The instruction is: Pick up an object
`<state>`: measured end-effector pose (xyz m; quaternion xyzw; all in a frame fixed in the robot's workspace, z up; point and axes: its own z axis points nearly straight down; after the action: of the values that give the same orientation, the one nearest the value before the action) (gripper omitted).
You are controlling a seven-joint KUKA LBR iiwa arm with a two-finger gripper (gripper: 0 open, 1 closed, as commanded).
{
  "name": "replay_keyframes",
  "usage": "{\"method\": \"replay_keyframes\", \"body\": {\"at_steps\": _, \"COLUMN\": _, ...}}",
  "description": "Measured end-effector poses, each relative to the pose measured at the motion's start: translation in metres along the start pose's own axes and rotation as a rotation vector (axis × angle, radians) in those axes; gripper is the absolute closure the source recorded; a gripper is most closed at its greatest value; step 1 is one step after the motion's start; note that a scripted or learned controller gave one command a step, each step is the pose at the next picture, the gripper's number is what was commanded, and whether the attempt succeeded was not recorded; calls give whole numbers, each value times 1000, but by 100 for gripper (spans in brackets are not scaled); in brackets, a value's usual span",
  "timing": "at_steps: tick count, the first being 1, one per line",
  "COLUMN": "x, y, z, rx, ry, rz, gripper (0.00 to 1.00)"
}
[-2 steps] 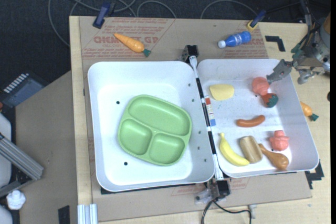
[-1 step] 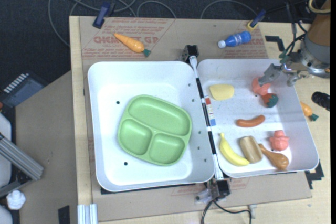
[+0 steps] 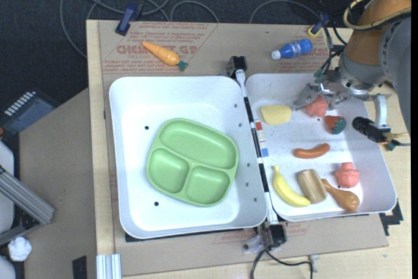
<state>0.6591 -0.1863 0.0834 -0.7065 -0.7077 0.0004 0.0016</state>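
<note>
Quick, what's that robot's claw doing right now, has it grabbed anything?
Gripper: low in the right bin, right over a pinkish-red toy; whether it is open, closed or holding the toy cannot be told.

The one legible text is red printing on the cardboard sheet (image 3: 196,42) under the bins, along its far edge beside the toy carrot (image 3: 163,53). A large line of capitals begins "GIGNE" or similar and ends "GR", the carrot covering part of it. Smaller red lines above and below are too blurred to read. Nothing else bears readable lettering.
</note>
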Motion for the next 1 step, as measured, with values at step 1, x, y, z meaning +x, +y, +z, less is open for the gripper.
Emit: {"method": "replay_keyframes", "body": {"at_steps": 1, "x": -1, "y": 2, "z": -13, "rx": -6, "ry": -3, "rz": 0, "gripper": 100}}
